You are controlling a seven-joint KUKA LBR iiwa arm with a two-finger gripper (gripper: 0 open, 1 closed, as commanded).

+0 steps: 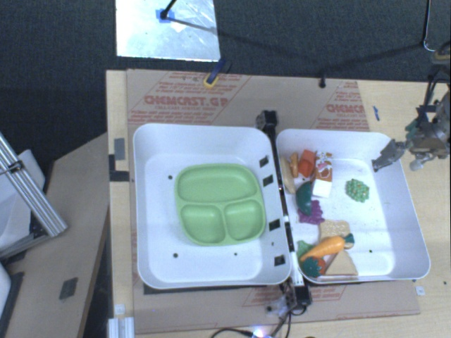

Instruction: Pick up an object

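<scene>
While my gripper (384, 162) hangs over the right bin's (394, 259) far right rim, I cannot tell its state. Toy food crowds that bin's left side; the green broccoli-like piece (357, 189) lies alone and nearest. I judge it the best target: centre above it, descend straight, clear of the wall. The green divided plate (217, 204) sits in the left bin (151, 189).

Even, soft overhead light, glare on the foil sheet (168, 20), mild overall blur.
</scene>
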